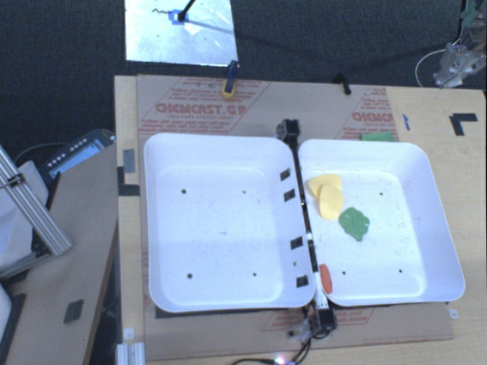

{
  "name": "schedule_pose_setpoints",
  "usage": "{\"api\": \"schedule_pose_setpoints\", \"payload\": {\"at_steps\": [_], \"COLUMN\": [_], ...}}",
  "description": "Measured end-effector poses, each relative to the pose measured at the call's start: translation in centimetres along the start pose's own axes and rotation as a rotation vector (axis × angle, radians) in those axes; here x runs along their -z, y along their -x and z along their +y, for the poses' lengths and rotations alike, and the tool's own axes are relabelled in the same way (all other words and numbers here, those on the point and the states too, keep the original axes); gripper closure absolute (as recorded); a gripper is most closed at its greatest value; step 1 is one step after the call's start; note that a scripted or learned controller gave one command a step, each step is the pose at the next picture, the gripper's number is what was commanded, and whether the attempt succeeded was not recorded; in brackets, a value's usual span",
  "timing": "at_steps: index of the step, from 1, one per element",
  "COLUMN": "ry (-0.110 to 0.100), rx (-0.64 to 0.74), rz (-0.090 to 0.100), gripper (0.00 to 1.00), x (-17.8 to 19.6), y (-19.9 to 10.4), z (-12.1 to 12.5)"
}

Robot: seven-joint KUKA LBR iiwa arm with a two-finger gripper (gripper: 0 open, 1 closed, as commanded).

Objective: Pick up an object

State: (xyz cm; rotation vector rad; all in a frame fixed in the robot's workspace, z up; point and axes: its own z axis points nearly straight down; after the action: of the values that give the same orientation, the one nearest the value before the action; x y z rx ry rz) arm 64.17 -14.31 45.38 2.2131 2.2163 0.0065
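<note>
Right bin (pixel 426 204) holds two overlapping yellow pieces (pixel 327 194), a green piece (pixel 354 223) just right, and an orange piece (pixel 326 278) near the divider.

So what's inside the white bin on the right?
The right bin holds two overlapping yellow pieces, a green piece and a small orange piece by its left wall. Where the yellow pieces overlap, the lower one is hidden.

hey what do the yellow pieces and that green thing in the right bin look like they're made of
Yellow pieces: probably soft foam or matte plastic; flat, even colour with no glare. Green thing: likely soft rubber or foam; a lumpy, irregular outline and dull surface. The right bin looks like smooth, thin white moulded plastic with rounded corners. Too small to be sure.
</note>
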Motion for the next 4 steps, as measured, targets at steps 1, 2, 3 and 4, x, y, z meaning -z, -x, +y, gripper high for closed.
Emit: {"api": "schedule_pose_setpoints", "payload": {"at_steps": [1,2,3,4], "ry": [0.002,-0.003,-0.022,-0.005], "rx": [0.000,0.004,0.009,-0.010], "rz": [0.000,0.004,0.008,-0.003], "gripper": [1.00,1.00,1.00,1.00], "x": [6.4,8.5,-4.5,-2.4], "y": [2.3,-0.7,-8.0,4.2], "z": [2.8,-4.2,-7.8,-4.7]}}
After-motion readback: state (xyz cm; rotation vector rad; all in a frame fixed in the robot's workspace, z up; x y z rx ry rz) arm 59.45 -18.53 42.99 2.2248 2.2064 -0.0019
